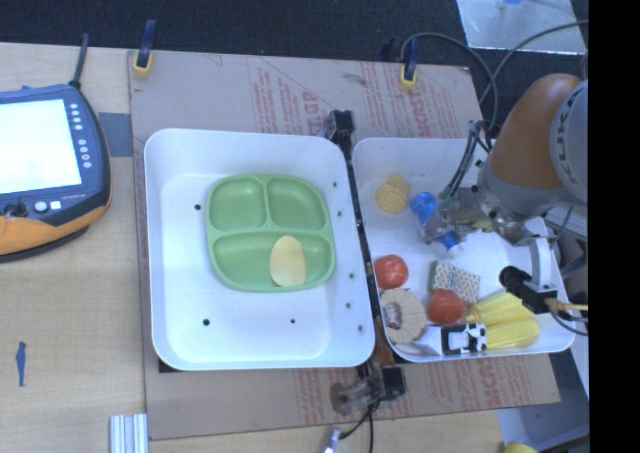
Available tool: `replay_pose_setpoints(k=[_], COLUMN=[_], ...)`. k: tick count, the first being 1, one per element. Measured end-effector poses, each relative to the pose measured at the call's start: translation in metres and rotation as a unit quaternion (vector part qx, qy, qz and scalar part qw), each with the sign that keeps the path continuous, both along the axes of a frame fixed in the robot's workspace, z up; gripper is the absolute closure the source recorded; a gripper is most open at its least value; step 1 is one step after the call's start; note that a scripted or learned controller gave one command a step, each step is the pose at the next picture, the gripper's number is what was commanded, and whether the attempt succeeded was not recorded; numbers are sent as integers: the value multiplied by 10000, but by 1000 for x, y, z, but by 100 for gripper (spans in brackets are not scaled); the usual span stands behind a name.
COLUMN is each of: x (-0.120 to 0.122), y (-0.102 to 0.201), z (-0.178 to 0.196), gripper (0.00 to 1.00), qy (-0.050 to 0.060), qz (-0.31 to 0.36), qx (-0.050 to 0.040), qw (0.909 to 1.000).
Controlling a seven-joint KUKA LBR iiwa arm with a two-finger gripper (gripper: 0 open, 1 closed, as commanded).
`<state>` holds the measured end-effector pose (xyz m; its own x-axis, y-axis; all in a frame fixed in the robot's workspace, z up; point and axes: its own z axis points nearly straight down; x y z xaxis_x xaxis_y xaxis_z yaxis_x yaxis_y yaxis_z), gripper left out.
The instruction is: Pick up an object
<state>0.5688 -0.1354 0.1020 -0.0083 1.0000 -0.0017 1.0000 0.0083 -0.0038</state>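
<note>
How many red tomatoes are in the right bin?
2. One tomato lies near the bin's left wall; the other tomato sits beside the yellow block. The arm may hide more.

The left bin (175, 241) offers wide bare floor around the green divided plate (268, 231), which carries a yellow piece (288, 261). The right bin (372, 156) is crowded: a red ball (390, 270), a red tomato-like piece (446, 306), a yellow corn (508, 323) and a tan disc (393, 194) lie close together, with the arm (535, 146) overhanging its far right side.

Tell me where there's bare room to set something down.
Left bin: bare floor all around the green plate, widest below it. Right bin: a small patch at its top edge above the yellow disc; lower half crowded with tomatoes and other items.
</note>
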Motion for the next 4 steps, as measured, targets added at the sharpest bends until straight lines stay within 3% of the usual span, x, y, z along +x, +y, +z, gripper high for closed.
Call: replay_pose_setpoints(k=[1,2,3,4], x=[1,1,59,47], y=[53,52,28,112], z=[90,90,66,90], gripper=[100,0,0,0], qy=[-12,-5,-8,2], qz=[-23,-26,-23,-16], qx=[15,15,11,16], qw=[10000,10000,10000,10000])
